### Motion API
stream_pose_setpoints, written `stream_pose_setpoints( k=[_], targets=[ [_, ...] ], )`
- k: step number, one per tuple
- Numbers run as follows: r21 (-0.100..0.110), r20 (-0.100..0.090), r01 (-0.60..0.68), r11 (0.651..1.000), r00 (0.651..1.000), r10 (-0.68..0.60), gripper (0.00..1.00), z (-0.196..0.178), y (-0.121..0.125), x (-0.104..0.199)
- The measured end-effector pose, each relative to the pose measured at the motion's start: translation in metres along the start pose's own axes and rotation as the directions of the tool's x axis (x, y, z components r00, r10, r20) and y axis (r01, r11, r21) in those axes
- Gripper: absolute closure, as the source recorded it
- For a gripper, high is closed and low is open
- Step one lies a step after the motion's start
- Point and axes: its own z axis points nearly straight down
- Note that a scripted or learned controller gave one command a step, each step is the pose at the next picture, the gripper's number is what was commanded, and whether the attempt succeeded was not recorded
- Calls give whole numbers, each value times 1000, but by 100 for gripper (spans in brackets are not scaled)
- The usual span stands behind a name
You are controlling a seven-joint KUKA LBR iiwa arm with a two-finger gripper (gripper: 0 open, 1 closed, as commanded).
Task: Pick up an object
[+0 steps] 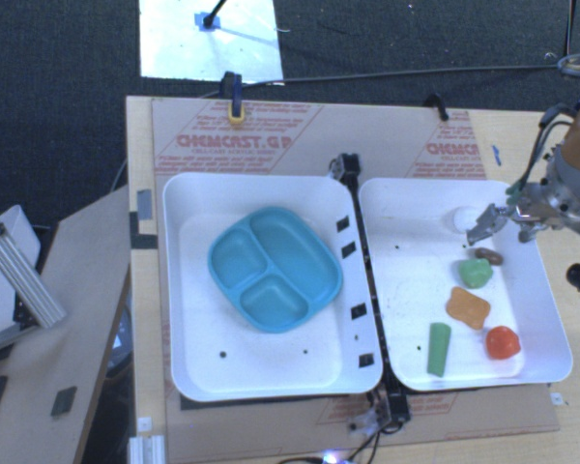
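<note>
— Where are the objects?

— In your right bin: white ball, brown piece, green lump, orange block, red ball, green stick.

— And the end effector?

— Beside the white ball, above the brown piece; its fingers look spread, perhaps, pinching nothing. The blue tray is in the left bin.

The arm is chopped off by the frame's 3 o'clock edge. The small brown thing right under the gripper is too tiny to identify, and a whitish blob beside it is blurry.
</note>
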Motion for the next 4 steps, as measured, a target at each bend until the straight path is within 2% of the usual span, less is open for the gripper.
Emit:
stream_pose_setpoints(
  k=[1,2,3,4],
  targets=[
    [2,-1,-2,1000,1000,2,0,61,4,-3],
    [-11,8,-4,1000,1000,4,0,109,8,-15],
    [-5,3,-3,1000,1000,3,0,114,7,-14],
    [-4,1,-2,1000,1000,2,100,105,8,-13]
  ],
)
